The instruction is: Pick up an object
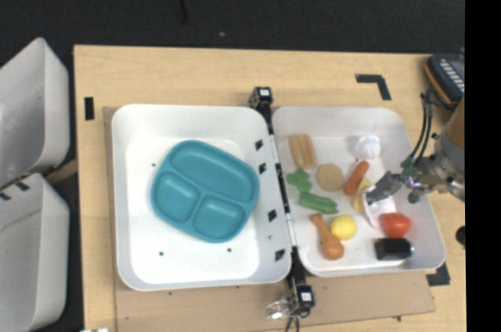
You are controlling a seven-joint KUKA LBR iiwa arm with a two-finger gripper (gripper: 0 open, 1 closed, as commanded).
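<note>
The gripper (389, 189) hangs low over the right bin (391, 121), at the frame's right, beside a red toy tomato (396, 225) and a carrot (356, 177). I cannot tell how its jaws stand. The tomato looks like light, hard plastic — smooth and round, apt to roll or squirt out. A hold across its widest middle seems safest.
</note>
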